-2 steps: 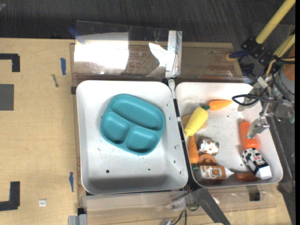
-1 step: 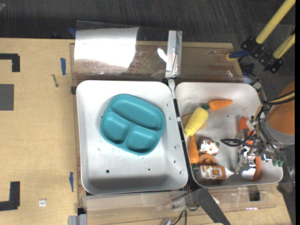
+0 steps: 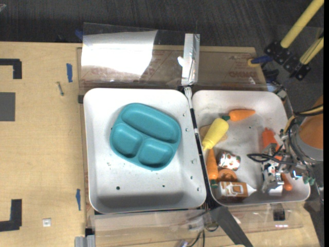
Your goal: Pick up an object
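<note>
While the arm (image 3: 311,138) reaches in from the right edge, its orange band showing above the wrist, the gripper (image 3: 272,181) sits low over the near right corner of the right bin (image 3: 241,98). Cables and metal parts crowd that spot, and whether the jaws are spread or pressed together cannot be told; nothing can be seen between them.

The right bin holds all the loose things. A carrot (image 3: 240,115) lies near its far wall, tilted, with its green end pointing toward the bin's left side. Just below and left of it lies a yellow corn cob (image 3: 216,133), slanted, its lower end close to the divider between the bins. Beneath that, along the left wall, stands a narrow orange piece (image 3: 211,164), and beside it a small white and red item (image 3: 230,161). At the near wall lies an orange bottle with a white label (image 3: 234,189), on its side. Another orange piece (image 3: 268,137) rests toward the right, partly behind the gripper's cables.

The left bin (image 3: 97,138) carries a teal divided plate (image 3: 146,135), lying near its middle, with one long compartment on the far side and two smaller ones on the near side. Both bins sit side by side on the wooden table (image 3: 36,138), touching along their inner edges.
</note>
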